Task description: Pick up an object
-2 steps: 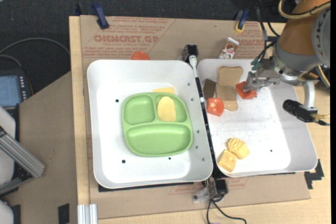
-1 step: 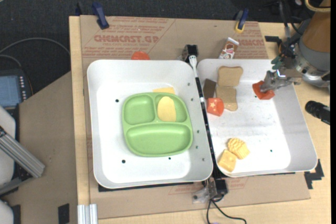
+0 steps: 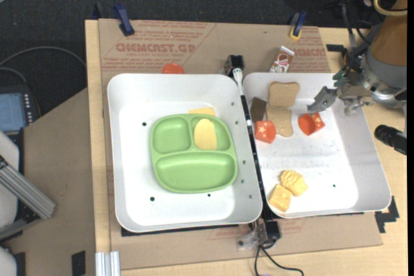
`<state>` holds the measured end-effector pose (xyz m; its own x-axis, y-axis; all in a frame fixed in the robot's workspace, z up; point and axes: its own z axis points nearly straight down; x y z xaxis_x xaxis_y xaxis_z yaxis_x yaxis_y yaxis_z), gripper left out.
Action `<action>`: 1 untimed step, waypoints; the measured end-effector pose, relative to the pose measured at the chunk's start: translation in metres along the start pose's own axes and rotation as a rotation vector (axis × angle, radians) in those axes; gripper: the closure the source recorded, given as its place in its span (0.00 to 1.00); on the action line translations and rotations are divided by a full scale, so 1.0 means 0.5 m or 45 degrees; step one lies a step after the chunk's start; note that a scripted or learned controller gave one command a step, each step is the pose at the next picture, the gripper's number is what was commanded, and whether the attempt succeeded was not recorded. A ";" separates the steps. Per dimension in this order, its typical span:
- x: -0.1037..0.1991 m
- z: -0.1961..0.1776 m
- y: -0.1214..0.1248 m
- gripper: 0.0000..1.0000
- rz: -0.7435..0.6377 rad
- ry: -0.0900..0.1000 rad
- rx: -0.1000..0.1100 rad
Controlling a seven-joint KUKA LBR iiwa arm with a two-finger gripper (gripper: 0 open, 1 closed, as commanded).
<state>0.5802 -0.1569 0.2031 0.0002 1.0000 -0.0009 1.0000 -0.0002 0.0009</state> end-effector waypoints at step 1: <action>-0.040 0.238 0.026 0.00 0.002 0.004 0.014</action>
